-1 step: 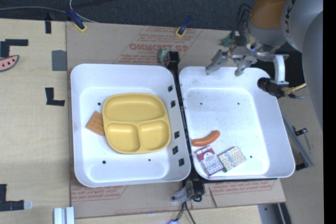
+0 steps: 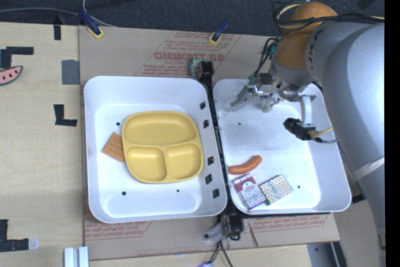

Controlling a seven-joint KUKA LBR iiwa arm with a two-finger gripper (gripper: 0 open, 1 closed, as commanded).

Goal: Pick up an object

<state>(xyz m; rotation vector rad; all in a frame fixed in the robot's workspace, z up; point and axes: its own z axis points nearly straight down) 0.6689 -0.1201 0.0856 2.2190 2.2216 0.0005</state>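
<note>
Orange sausage (image 2: 244,164) and two packets (image 2: 262,189) lie untouched in my right bin (image 2: 325,197). Gripper (image 2: 250,97) hovers near its far edge, jaws spread, pinching nothing. Pick not yet made.

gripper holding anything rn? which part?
Nothing held. The gripper hangs over bare floor at the right bin's far end; hot dog and packets lie apart.

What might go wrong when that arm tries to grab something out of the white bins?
The gripper sits high in the right bin, far from the sausage and the two small packets, so it may well close on nothing. The packets lie flat and touching, which likely makes them hard to pinch or lift singly. The sausage is round and could roll away from the fingers.
</note>
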